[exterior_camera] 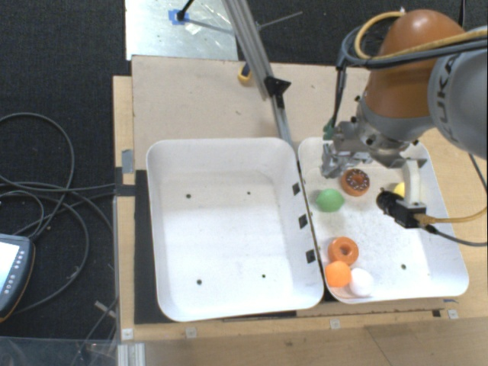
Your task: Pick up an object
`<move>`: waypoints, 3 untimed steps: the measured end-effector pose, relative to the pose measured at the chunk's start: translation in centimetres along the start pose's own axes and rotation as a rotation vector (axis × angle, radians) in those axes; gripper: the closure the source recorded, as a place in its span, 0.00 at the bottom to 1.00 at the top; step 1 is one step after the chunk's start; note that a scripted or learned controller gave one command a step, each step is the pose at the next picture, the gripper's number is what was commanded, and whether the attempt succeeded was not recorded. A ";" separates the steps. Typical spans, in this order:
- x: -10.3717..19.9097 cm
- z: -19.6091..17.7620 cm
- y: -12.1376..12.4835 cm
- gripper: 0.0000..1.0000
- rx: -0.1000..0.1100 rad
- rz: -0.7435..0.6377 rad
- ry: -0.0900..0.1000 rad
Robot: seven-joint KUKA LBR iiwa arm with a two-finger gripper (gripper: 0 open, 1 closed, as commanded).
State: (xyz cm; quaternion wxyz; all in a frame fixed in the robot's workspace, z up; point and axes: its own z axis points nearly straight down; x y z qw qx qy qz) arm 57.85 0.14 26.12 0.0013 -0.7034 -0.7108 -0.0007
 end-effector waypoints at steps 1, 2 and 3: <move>3.9 1.3 -1.8 1.00 0.001 0.001 -0.001; 9.6 1.7 -4.5 1.00 0.001 -0.001 0.000; 9.2 1.6 -4.4 0.00 -0.001 0.008 -0.002</move>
